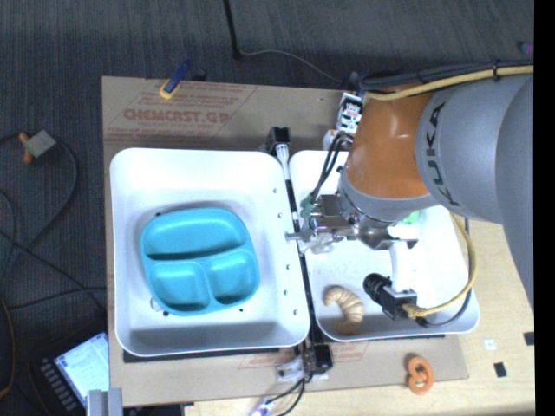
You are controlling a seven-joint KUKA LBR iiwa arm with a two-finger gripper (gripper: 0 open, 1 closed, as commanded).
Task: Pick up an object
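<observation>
Camera view shows the end effector (323,232) low over the right bin (451,323), grip state hidden, well apart from the croissant (345,306) near the front wall, so it may miss.

On the bench (173,115) two bins sit side by side, touching. The left bin (130,180) holds a divided tray (199,258). In the right bin (451,319), a croissant (345,307) lies near the front wall, the arm (416,159) above.
</observation>
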